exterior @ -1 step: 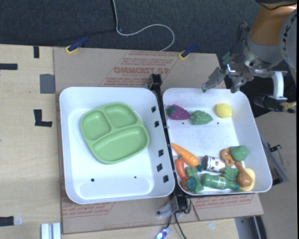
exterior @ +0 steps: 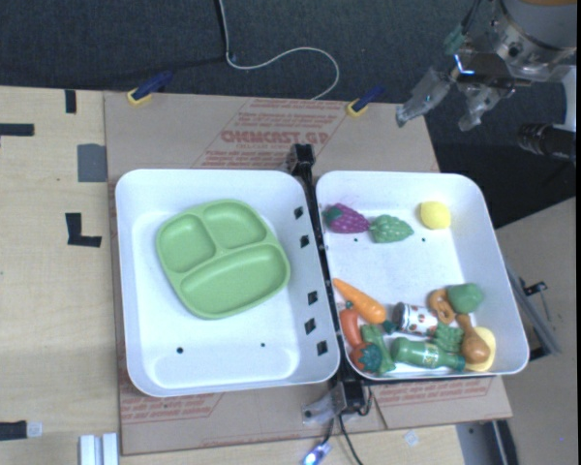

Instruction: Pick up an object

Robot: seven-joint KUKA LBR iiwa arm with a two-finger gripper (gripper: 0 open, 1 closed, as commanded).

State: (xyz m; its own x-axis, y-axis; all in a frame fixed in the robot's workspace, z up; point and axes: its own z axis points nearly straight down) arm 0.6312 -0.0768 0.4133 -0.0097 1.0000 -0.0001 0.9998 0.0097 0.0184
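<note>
A heap of small plastic toy foods point(exterior: 416, 332) is seen in the near corner of the right white bin point(exterior: 484, 211). A green divided plastic plate point(exterior: 223, 257) is seen in the left white bin point(exterior: 140, 260). The two-finger gripper point(exterior: 445, 102) is raised beyond the right bin, fingers apart, nothing between them.

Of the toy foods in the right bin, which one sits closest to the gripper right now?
The yellow lemon, alone near the bin's far right corner, below the gripper; the other toys lie further left or nearer the front.
</note>
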